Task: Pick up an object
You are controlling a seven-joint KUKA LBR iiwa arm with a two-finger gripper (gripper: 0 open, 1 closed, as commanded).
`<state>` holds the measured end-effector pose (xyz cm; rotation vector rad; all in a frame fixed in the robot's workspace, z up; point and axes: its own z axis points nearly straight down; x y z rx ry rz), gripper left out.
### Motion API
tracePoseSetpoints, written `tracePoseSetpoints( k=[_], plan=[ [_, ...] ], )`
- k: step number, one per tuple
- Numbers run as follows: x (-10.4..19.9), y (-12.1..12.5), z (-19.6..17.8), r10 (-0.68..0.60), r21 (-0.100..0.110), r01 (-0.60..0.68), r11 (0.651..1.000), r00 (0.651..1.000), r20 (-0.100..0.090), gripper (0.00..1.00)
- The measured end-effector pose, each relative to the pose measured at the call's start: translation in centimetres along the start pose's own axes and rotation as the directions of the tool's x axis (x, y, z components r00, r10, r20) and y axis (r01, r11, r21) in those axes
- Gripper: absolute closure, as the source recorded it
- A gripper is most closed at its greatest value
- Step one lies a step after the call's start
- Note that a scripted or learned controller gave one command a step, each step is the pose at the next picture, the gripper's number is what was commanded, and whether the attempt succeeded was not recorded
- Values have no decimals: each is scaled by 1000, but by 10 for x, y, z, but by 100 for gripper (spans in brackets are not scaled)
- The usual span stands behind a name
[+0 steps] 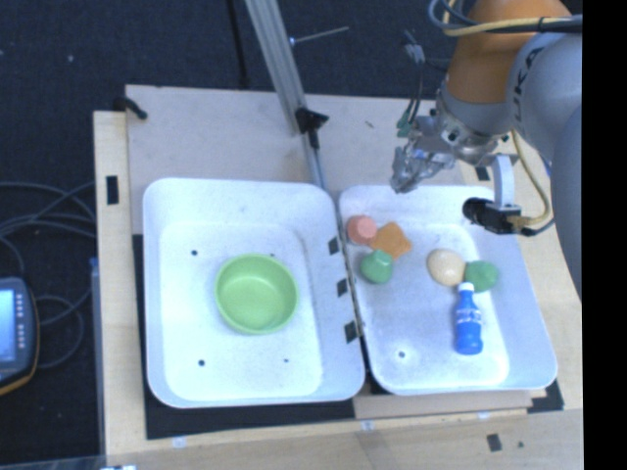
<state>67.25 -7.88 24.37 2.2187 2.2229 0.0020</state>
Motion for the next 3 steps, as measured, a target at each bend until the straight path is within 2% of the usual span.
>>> tracePoseSetpoints(
  k=[1,2,3],
  plan=[
    [54,-10,-9,-2,0,2,1000,1000,-1,100],
    [96,-23,-11,-1,1,1,1000,1000,-1,100],
    [142,-32,5,-1,2,1,1000,1000,0,100]
  ],
)
